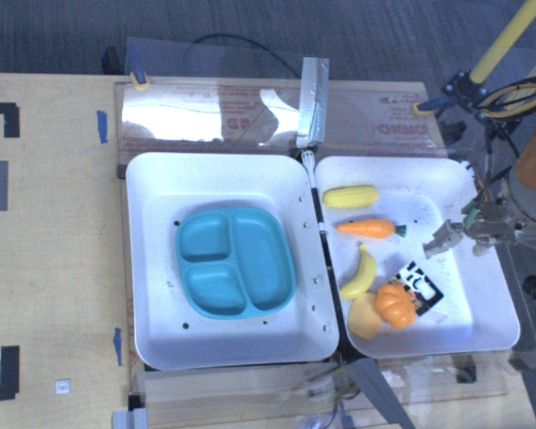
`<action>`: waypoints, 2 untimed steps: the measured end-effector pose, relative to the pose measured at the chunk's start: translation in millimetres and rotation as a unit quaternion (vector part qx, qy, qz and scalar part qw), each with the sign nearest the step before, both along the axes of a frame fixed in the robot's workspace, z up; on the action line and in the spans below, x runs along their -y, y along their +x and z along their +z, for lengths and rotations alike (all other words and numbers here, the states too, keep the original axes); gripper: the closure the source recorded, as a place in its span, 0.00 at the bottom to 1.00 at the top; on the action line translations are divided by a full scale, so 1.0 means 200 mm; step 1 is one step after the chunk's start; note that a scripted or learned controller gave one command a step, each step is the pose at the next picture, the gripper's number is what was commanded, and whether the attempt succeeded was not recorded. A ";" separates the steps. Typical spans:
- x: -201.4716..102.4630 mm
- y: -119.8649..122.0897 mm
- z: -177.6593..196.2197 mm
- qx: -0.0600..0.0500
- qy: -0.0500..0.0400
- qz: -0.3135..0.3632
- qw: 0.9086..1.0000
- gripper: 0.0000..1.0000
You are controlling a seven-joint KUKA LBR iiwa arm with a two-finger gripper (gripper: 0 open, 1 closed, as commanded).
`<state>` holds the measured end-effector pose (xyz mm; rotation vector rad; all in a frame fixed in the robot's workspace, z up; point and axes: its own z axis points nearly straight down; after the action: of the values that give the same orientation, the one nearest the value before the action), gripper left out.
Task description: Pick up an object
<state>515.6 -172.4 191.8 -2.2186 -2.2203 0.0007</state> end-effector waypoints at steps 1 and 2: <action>-0.07 -0.11 -0.40 0.017 -0.003 0.003 1.000 0.00; -0.34 -0.16 -0.51 0.009 -0.003 -0.053 0.999 0.00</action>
<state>483.8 -104.0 90.1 -2.3459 -2.1117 -0.0125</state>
